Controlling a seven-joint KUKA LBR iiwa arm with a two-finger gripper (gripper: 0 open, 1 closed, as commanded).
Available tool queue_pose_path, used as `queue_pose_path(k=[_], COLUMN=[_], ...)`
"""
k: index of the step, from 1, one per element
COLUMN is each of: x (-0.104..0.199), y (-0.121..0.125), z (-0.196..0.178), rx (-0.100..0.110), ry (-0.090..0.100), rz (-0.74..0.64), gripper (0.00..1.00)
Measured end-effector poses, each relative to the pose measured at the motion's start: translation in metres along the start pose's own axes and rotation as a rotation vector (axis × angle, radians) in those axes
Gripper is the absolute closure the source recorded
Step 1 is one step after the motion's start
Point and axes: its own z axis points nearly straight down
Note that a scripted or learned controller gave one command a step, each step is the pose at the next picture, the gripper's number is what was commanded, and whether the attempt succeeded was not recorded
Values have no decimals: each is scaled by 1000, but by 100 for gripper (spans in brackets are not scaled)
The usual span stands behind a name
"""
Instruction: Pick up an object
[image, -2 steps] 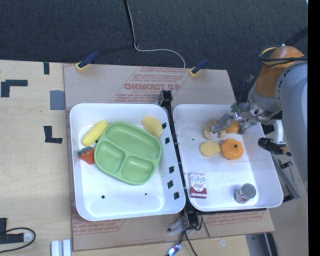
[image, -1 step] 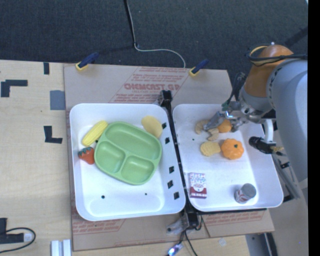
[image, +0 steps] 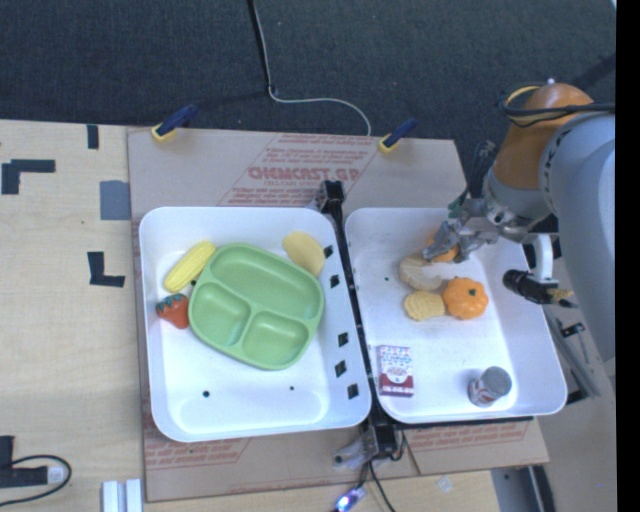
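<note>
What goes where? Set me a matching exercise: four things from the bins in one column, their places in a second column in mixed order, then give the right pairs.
Things:
1. green divided plate
2. corn cob
3. small can
4. orange pumpkin

Places:
A. right bin, near front right corner
B. left bin, beside the plate's upper left edge
C. right bin, beside a yellow piece, below the end effector
D. left bin, middle

Pairs: 1-D, 2-B, 3-A, 4-C

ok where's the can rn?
The can lies in the right bin's near right corner, right of the small red-and-white carton, below the orange fruit.
</note>
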Motion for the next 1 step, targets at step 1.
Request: queue_pose_path(k=[1], x=[113], y=[-3], z=[-93], rx=[-20], ry=[5], rz=[-9], gripper=[100])
